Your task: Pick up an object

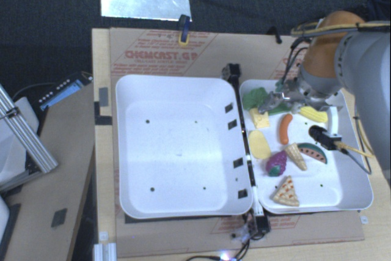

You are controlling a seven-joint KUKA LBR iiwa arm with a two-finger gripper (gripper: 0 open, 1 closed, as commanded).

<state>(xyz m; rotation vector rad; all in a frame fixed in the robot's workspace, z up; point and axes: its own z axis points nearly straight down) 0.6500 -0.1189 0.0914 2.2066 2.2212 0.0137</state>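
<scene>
The right bin [342, 189] holds several toy foods: a green leafy piece [255, 96], a yellow cheese square [261, 120], an orange sausage [285, 129], a yellow corn cob [313, 113], a pale yellow oval [259, 145], purple grapes [277, 162], a cone-shaped wedge [297, 156], a watermelon slice [314, 153] and a pizza slice [286, 192]. My gripper [269, 103] is low over the bin's back left part, at the right edge of the green leafy piece and just above the cheese square. The wrist hides its tips.
The left bin [131, 150] lies beside the right one, with black clips [235, 125] along the shared edge. A cardboard sheet [159, 55] lies under both bins. The grey arm [366, 76] fills the right side above the bin.
</scene>
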